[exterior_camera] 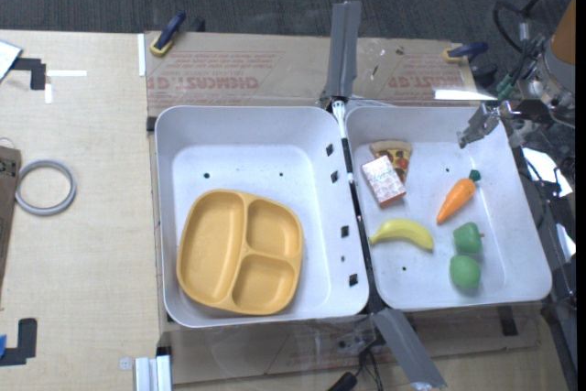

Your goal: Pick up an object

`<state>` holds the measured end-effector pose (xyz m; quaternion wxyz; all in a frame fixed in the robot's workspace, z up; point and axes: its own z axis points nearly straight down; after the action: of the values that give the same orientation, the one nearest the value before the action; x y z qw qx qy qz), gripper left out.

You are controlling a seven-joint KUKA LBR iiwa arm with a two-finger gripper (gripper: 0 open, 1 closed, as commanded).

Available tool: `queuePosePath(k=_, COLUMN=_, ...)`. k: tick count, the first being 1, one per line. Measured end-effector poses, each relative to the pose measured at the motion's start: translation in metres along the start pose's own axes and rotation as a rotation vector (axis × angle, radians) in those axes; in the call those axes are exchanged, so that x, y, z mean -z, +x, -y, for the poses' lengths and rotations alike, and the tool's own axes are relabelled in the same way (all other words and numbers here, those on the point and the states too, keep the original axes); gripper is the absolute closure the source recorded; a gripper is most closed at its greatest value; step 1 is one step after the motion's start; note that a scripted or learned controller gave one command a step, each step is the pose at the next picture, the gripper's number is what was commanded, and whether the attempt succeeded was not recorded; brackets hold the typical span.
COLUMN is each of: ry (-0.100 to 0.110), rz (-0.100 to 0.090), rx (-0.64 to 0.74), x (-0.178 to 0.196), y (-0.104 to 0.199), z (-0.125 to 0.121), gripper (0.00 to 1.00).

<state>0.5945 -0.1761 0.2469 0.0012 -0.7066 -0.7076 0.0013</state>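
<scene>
Reaching: the gripper [478, 125] is seen at the right bin's [526, 224] upper right rim, above the toys, with nothing between its fingers.
Jaws: whether they stand wide or narrow cannot be told.
Nearest object: the carrot [455, 199], lying tilted just below the gripper, apart from the banana [403, 233] and the green pepper [467, 237].
Advice: the carrot should be approached from straight above and closed on across its narrow width, so that the bin wall is avoided.
Hidden: the arm is cut off at the right edge.
Left bin: a yellow tray [241, 252] is held there.

Mirrored "CHEMCAT'S" print on cardboard [247, 73]
</scene>
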Motion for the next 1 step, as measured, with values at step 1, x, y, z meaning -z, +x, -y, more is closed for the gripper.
queuePosePath(k=1, ry=-0.001, rz=-0.001, rx=0.111, x=-0.1198, y=-0.0449, z=0.0020, gripper=0.00)
